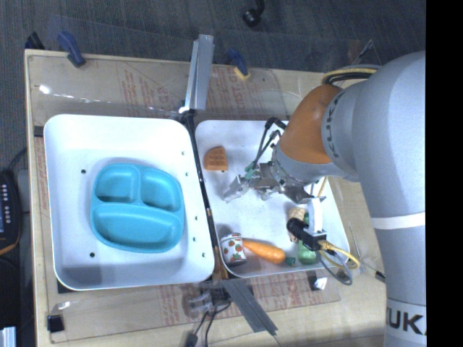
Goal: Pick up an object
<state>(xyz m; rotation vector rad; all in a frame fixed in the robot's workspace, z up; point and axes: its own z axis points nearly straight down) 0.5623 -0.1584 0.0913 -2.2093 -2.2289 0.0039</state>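
Even, fairly bright overhead light; modest sharpness throughout.

The two white bins (58, 143) are the brightest areas, close to washed out, with soft grey shadows inside their walls. The arm (391, 143) at the right of the frame carries a broad soft sheen on its grey shell and casts a faint shadow into the right bin. The floor (130, 6) along the top is dark and grainy. Clear sheeting on the counter (108, 78) gives pale glare streaks at upper left. Small items at lower centre look soft, with fine detail smeared.
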